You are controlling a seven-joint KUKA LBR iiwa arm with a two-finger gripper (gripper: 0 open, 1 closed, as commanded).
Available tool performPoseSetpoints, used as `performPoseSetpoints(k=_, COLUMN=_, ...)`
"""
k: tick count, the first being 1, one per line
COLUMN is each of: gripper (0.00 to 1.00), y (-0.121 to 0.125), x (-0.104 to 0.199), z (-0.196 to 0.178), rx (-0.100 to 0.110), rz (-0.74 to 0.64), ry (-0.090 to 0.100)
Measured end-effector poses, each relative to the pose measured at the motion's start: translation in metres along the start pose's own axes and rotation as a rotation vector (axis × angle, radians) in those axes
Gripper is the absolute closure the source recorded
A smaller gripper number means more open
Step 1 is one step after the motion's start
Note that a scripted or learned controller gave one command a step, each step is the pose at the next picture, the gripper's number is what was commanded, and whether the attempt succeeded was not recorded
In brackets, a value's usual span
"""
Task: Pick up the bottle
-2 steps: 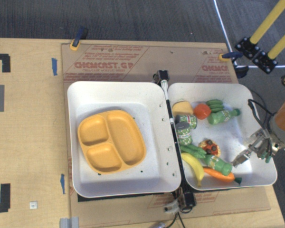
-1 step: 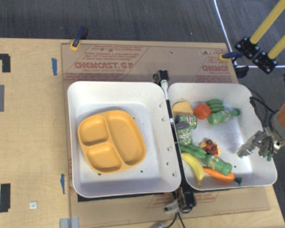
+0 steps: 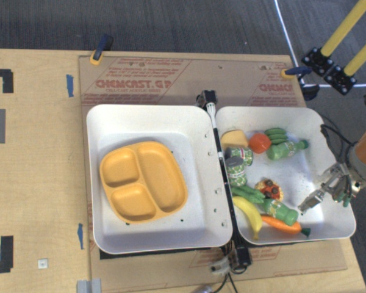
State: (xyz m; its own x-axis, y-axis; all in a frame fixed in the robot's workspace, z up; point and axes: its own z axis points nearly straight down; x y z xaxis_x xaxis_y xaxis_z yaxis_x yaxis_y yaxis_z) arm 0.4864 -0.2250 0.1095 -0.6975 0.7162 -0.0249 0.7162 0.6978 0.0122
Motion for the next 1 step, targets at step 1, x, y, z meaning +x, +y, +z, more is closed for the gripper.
performPoseSetpoints(k=1, gripper=1.00, y=0.0014, x=-0.0010, z=-0.0103, rx=-0.003, rz=0.001, ry=-0.004)
